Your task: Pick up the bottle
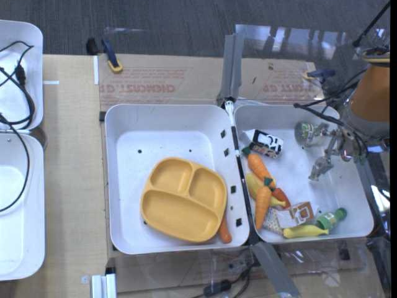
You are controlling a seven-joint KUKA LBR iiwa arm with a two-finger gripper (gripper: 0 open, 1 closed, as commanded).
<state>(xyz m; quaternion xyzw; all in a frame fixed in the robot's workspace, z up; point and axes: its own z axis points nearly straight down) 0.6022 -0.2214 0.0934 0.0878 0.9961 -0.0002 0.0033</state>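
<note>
A slanted overhead look at a wooden bench (68, 166) with two shallow white bins side by side. The landmark here is the bottle (329, 219), small, green, lying on its side in the right bin (298, 166), close to that bin's near right corner.

The gripper (324, 164) hangs above the right bin, beyond the bottle and well apart from it. Nothing sits between its tips, and whether they are apart or together cannot be told; the metal blurs against the white floor. The arm (372, 95), with its orange band, comes in from beyond the bottle, at the frame's right edge. Judging by this, the descent onto the bottle has not begun.

Just left of the bottle lies a yellow banana (304, 231), touching or nearly touching it, which may crowd a grasp. Left again are a small packet (291, 215) and two carrots (263, 185) heaped along the divider, probably scattered as loose clutter. Beyond these, further from the bottle, sits a black and white toy car (268, 144).

The left bin (167, 129), far left of the bottle, holds a yellow divided plate (183, 198) with another carrot (224, 231) beside it.

Flattened cardboard (161, 79) lies under the bins. Dark carpet (155, 5) shows beyond the bench, and white trays (15, 197) with black cables stand at the far left.
</note>
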